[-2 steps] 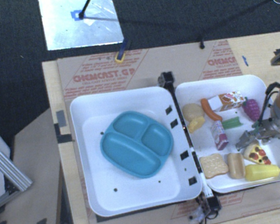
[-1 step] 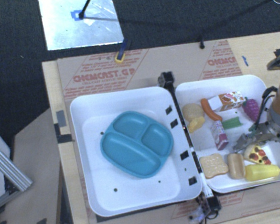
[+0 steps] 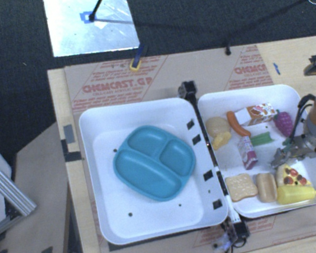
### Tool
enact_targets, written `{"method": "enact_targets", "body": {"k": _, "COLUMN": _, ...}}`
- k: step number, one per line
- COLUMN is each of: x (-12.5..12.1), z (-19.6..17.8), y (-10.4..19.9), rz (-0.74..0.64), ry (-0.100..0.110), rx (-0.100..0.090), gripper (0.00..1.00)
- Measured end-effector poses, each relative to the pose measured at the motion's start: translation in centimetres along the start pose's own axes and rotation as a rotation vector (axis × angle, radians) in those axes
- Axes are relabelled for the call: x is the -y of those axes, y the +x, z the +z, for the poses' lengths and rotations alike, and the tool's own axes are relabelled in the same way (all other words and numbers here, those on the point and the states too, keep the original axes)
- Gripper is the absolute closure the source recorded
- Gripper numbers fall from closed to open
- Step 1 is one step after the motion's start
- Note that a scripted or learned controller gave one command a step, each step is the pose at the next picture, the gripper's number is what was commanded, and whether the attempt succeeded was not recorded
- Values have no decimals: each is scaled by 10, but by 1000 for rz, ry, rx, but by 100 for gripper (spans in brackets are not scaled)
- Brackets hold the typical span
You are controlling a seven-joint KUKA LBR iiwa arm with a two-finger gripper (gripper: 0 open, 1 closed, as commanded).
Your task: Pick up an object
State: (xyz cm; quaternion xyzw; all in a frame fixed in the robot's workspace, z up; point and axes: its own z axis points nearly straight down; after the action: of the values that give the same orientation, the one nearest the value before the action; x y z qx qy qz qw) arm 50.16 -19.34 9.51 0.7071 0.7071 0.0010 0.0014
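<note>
My tool (image 3: 284, 154) hangs low over the right bin (image 3: 287, 93), coming in from the right side. I cannot tell how far it is open, and I see nothing held in it. Its tip is just above the pizza slice (image 3: 292, 176), near the green block (image 3: 261, 138) and the small carton (image 3: 247, 153). Bread (image 3: 240, 186), a sausage (image 3: 237, 123) and a purple fruit (image 3: 283, 123) lie around. The left bin (image 3: 111, 221) carries a blue plate (image 3: 154, 162).

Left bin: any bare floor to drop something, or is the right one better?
Left bin has bare strips all around the blue plate, widest along its left wall and near edge. Right bin is crowded: toy food fills most of it, with the tool over the pizza slice.
</note>
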Motion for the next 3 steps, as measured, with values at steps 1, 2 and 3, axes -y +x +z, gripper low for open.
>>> {"method": "enact_targets", "body": {"k": 1, "x": -5, "z": -44, "y": -4, "rz": -3, "ry": -2, "rx": 2, "gripper": 100}}
{"method": "enact_targets", "body": {"k": 2, "x": 1, "z": -94, "y": 2, "rz": -4, "ry": -3, "rx": 1, "gripper": 100}}
{"method": "enact_targets", "body": {"k": 3, "x": -1, "z": -132, "y": 1, "rz": -4, "ry": -4, "rx": 2, "gripper": 100}}
